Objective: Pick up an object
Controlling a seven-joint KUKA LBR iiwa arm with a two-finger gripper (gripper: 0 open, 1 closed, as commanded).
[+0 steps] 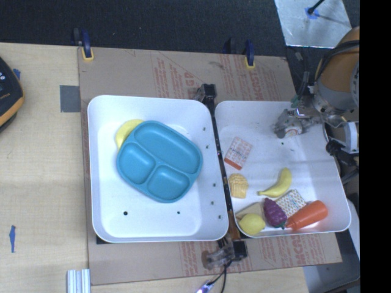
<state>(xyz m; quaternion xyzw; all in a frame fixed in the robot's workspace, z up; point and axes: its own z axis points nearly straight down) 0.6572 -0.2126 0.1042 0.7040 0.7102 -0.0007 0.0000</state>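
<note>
I see the banana point(276, 184) low in the right bin point(256, 112), the jaws point(287, 127) well above it near the bin's top; I cannot tell their state. Crowded toys below the banana risk a glancing miss.

You see a wooden bench point(43, 182) with a brown cardboard sheet point(159, 72) laid on it, held by blue clamps point(87, 44) at the far edge; two white bins rest side by side on the sheet, the left bin point(104, 218) touching the right bin point(269, 112); a yellow-and-black device point(7, 96) lies at the bench's left edge
</note>
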